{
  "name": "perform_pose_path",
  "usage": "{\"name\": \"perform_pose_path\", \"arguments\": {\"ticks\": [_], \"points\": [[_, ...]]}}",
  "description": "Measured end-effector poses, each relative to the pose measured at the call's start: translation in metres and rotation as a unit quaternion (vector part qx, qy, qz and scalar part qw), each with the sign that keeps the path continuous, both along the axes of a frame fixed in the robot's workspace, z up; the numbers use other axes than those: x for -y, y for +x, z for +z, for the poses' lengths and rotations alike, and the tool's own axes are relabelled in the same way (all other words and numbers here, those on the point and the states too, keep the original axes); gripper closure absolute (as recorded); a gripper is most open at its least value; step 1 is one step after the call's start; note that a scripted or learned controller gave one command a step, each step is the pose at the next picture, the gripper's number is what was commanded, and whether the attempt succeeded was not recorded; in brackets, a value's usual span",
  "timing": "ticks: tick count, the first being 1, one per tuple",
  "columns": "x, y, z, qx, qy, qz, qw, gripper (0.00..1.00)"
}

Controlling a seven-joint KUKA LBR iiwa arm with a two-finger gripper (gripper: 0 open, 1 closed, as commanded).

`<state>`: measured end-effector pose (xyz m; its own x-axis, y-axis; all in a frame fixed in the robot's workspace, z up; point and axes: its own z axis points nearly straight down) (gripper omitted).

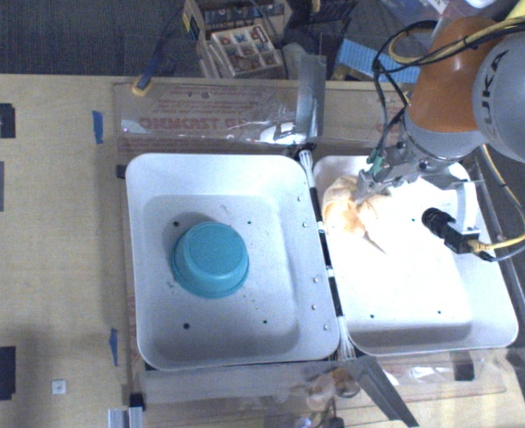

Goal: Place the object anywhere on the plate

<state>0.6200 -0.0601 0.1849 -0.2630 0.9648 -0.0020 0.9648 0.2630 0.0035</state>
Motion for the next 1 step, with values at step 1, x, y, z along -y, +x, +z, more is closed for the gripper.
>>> {"name": "perform_pose_path", "arguments": {"ticks": [1], "points": [[0.0007,0.0009,0.0402,0.0,-0.0001,0.0,1.0,1.0]]}}
